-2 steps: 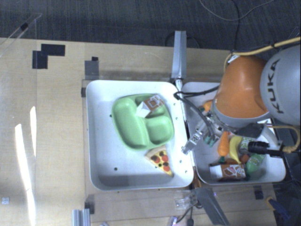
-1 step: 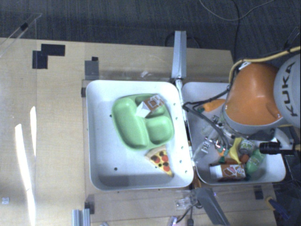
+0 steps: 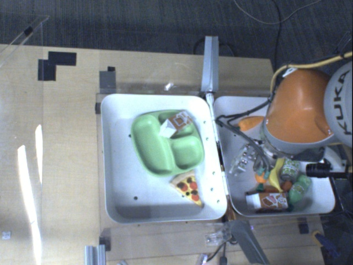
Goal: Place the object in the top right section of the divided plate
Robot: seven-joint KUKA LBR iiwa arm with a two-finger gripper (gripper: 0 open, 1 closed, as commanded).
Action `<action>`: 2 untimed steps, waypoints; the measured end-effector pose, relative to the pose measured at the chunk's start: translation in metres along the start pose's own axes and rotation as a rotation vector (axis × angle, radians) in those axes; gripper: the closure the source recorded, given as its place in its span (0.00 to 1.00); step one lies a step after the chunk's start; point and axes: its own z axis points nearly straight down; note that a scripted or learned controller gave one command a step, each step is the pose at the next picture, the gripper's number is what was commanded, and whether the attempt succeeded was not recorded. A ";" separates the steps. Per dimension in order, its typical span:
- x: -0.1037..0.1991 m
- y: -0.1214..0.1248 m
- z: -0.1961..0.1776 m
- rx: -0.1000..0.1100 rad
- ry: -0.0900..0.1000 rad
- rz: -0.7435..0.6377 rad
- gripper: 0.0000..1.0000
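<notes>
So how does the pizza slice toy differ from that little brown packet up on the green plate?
The pizza slice lies on the left bin's white floor, just below the green plate; the brown packet sits in the plate's top right section. The pizza slice is a yellow-orange wedge with dark and red dots; the brown packet is boxy, brown and white. The pizza slice looks larger. Both lie in the left bin.

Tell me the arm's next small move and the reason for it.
Probably back out over the right bin and pick another toy. A small carton already sits in the green divided plate, in its top right section, while the gripper hangs above the right bin's toys.
</notes>
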 end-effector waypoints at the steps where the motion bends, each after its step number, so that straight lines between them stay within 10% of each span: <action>1: -0.004 -0.006 -0.231 0.002 0.000 -0.205 1.00; 2: -0.013 -0.028 -0.059 0.005 0.007 -0.269 1.00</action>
